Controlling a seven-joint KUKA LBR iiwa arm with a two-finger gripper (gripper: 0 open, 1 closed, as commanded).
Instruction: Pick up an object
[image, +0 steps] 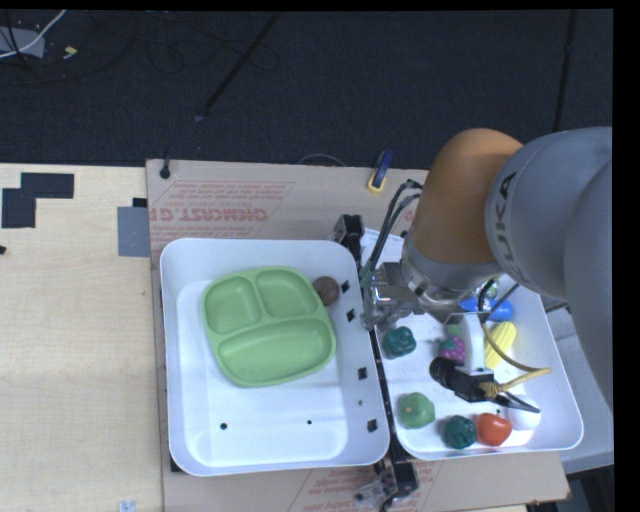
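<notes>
Robot lab, KUKA arm (520, 220), white bins (260, 450), loose cables (30, 40)

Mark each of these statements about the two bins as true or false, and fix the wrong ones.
1. A green divided plate lies in the left bin. True.
2. The plate holds three toys. False: its compartments hold nothing.
3. A small brown object sits beside the plate's right edge. True.
4. A red toy lies in the left bin. False: it lies in the right bin.
5. The arm hangs over the right bin. True.
</notes>
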